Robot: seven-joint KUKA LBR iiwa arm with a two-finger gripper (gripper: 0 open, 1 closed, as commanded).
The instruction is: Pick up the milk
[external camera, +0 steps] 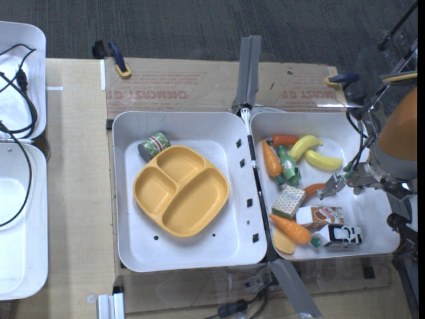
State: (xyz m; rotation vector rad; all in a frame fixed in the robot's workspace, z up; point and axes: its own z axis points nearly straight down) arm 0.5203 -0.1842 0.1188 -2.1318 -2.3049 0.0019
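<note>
The milk (343, 235) is a small white carton with black cow patches. It lies on its side at the front right of the right bin (372, 244). My gripper (336, 185) hovers over the middle of that bin, above and slightly left of the milk and clearly apart from it. Its fingers look open with nothing between them. The grey arm with its orange band (402, 135) comes in from the right edge.
A white and brown carton (320, 214) lies just above the milk. Carrots (291, 228), a patterned box (288, 201), a green bottle (287, 165) and bananas (312, 150) crowd the right bin. The left bin (126, 198) holds a yellow divided plate (180, 190) and a can (153, 145).
</note>
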